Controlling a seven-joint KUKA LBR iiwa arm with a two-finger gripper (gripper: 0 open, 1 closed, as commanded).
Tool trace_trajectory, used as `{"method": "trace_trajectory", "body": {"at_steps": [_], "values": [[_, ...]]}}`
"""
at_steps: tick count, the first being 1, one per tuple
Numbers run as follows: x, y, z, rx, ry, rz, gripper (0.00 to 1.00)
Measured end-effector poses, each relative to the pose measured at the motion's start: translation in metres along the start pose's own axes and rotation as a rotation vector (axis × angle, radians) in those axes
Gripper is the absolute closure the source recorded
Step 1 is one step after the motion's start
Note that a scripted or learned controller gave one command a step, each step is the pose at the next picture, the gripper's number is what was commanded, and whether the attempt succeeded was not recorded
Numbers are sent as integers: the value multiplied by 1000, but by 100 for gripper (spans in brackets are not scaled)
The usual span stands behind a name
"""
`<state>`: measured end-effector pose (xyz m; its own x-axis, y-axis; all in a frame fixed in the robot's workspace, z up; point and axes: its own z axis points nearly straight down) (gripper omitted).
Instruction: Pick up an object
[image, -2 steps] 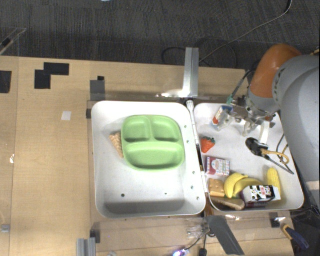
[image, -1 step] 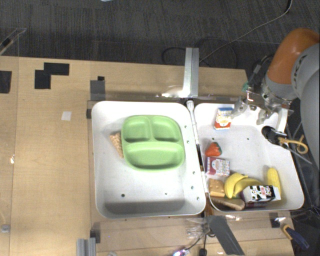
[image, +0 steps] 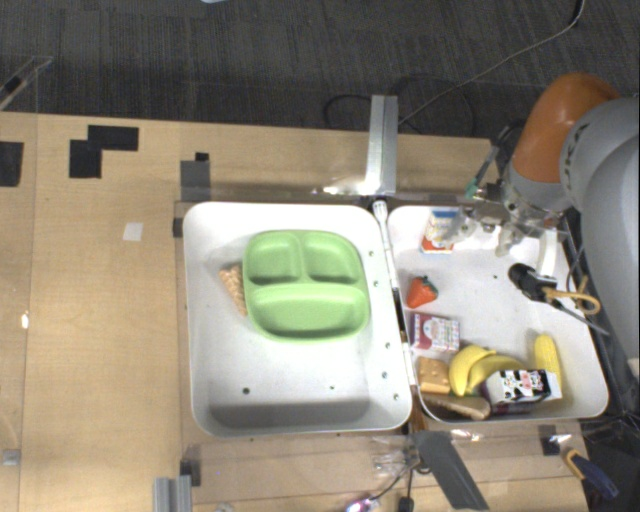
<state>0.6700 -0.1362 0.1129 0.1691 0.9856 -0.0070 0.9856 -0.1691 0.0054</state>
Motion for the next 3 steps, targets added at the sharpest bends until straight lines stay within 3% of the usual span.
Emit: {"method": "trace_trajectory", "body": {"at_steps": [1, 2, 3], "values": [[5, -12, 11, -15, 1, 21, 0], [-30, 4, 17, 23, 13, 36, 0], [-50, -26, 25, -4, 7, -107, 0]]}}
